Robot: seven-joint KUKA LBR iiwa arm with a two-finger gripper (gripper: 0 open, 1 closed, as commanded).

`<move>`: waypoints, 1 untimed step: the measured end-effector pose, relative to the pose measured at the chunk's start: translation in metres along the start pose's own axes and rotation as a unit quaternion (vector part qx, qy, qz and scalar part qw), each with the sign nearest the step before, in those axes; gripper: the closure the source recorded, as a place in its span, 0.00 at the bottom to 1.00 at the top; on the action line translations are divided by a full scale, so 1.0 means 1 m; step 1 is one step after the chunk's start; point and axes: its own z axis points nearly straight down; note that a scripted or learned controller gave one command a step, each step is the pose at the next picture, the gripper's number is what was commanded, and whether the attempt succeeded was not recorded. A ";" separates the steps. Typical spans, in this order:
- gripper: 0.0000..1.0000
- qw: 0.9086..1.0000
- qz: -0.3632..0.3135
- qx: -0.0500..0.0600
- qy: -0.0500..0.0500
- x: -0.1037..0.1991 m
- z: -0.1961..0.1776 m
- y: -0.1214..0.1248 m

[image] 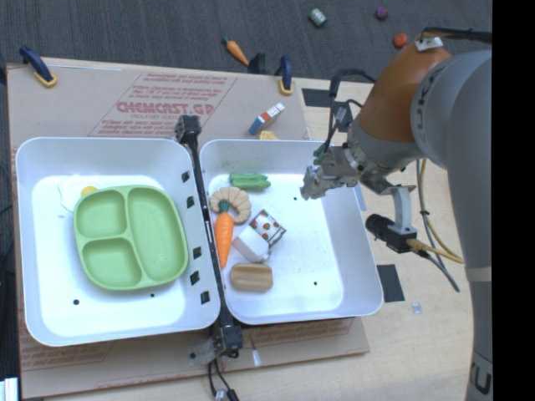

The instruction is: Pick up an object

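Reaching in from the right and hanging the pincer [313, 183] over the upper right part of the right bin [355, 295], just inside its far rim. Showing the pincer as a dark, blurred lump under the wrist, and so leaving its state, open or closed, impossible to tell. Showing nothing held beneath it. Cutting off the grey arm [456, 98] at the right edge.

Hiding most of a small yellow thing [267, 135] behind the right bin's far rim, and tucking another pale yellow bit [88, 190] under the edge of the green divided plate [129, 236] in the left bin [42, 307].

Keeping all the loose pieces in the left half of the right bin, apart from the pincer. Placing the green piece [249, 181] nearest, level with the pincer and to its left. Setting the tan ridged piece [230, 203] and the carrot [224, 236] lower and further left, beside the dividing wall. Grouping the spotted white block [267, 226], the plain white block [249, 246] and the tan loaf [251, 277] below and left of the pincer, with the two blocks touching.
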 end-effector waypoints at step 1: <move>1.00 1.000 -0.001 -0.001 0.000 0.028 0.005 0.055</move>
